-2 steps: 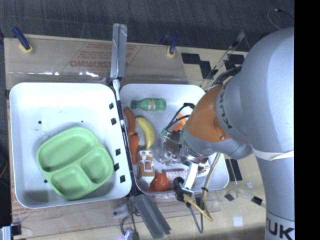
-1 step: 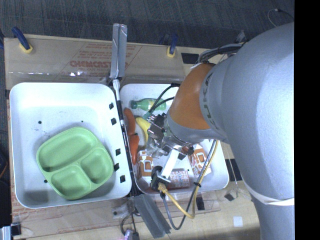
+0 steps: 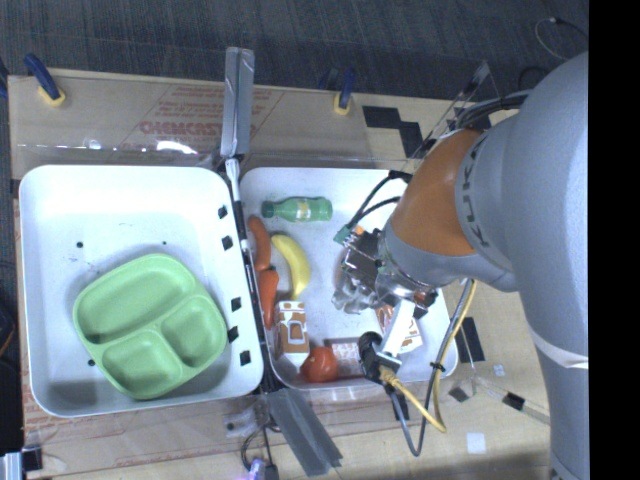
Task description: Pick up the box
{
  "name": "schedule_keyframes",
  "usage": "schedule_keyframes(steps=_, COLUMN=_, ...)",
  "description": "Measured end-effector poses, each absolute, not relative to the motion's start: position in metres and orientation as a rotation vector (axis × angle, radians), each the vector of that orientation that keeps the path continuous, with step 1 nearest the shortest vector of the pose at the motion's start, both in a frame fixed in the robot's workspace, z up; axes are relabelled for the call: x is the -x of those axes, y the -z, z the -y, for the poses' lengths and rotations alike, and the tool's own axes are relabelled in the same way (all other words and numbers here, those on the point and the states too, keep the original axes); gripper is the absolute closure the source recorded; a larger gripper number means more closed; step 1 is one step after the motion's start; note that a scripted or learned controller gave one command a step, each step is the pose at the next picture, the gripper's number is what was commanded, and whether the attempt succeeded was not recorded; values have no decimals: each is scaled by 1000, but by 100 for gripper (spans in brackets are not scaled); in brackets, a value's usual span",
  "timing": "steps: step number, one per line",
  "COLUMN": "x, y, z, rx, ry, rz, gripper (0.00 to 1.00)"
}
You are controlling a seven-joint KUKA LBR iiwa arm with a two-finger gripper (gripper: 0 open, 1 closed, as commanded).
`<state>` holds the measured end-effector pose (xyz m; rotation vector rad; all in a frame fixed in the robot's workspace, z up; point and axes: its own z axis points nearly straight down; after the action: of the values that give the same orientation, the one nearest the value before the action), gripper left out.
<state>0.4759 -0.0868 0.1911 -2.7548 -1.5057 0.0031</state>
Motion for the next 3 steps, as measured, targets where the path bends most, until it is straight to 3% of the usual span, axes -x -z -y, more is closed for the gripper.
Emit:
schedule_keyframes(steps=1, x=-476, y=-190, z=76, rx=2620, ry=-7, rz=1722, gripper=100)
schedule_keyframes(steps=2, x=-475, y=-190, z=-60, rx=2330, ry=-5, rz=2103, gripper=100)
schedule_keyframes(steps=3, x=-509, y=-107, z=-118, rx=2532, ry=11, rz=1863, gripper=100)
